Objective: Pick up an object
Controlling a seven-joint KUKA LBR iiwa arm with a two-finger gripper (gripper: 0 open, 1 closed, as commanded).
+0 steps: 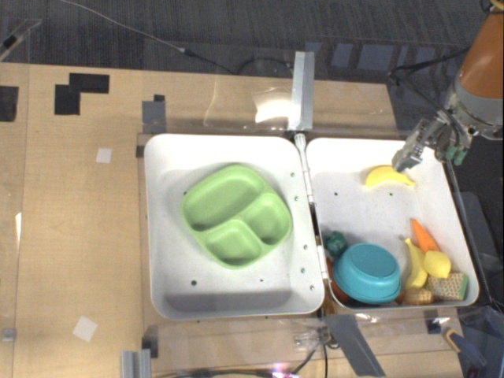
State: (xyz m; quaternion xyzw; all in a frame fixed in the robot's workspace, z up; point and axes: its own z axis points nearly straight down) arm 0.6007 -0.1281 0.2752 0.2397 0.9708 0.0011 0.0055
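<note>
The right bin holds several toys. A small yellow banana-shaped piece lies alone near its far side. My gripper hangs just above and to the right of that piece, over the bin's far right corner. I see nothing held in it. Along the near side sit a teal bowl, a dark green item, an orange carrot, a yellow banana and a yellow lemon-like piece.
The left bin holds a light green divided plate. A metal post rises behind the wall between the two bins. The grey arm with its orange band comes in from the upper right.
</note>
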